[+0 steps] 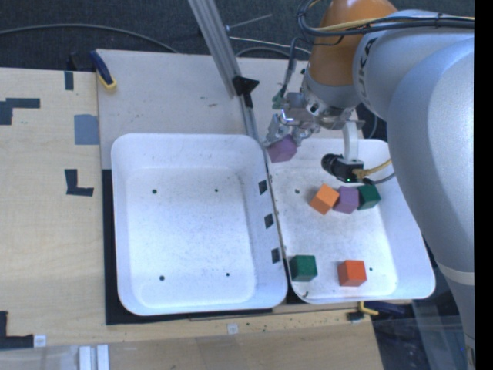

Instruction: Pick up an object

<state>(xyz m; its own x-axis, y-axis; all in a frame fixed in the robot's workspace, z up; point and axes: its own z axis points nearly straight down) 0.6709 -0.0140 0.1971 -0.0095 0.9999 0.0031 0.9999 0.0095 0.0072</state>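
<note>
End effector (286, 133) was grasping a purple block (282, 149) lifted over the right bin (385, 284) at its far-left corner; the hold looked shallow, so the block could slip and drop onto the rim beside the left bin (123, 160).

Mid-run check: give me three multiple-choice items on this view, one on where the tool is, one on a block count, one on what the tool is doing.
1. Where is the tool?
A. Over the left bin's middle
B. At the right bin's far left corner
C. Off the bench

2. How many green blocks lie in the right bin?
A. None
B. Two
C. Four

3. What is between the tool's fingers?
A. A purple block
B. An orange block
C. A cable

Key: 1 B, it hangs beside the bins' shared wall. 2 B, one green block near the front, another by the cluster. 3 A, the purple block sits in its grip.
</note>
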